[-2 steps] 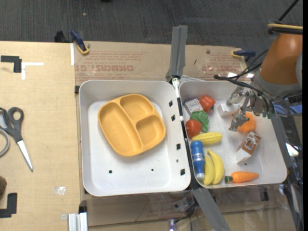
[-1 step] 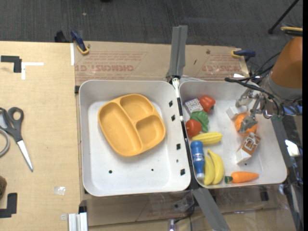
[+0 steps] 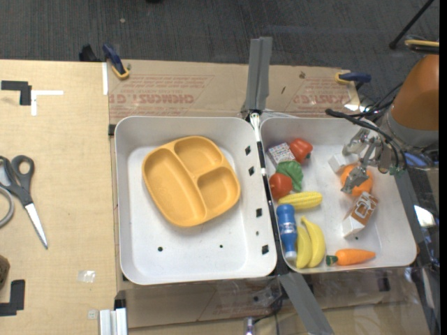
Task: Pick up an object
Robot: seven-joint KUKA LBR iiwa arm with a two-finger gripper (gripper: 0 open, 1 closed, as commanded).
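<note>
One camera, fixed above bench, looking down at slant. Both bins fit in frame: left bin [image 3: 126, 208] near middle, right bin [image 3: 391, 253] toward right side. Far edge of bench lies at top, with dark floor beyond it. Bare bench top [image 3: 56, 187] with scissors [image 3: 24, 194] takes left part. Arm [image 3: 419, 103] enters from right edge. Distance is moderate, small items stay readable.
</note>
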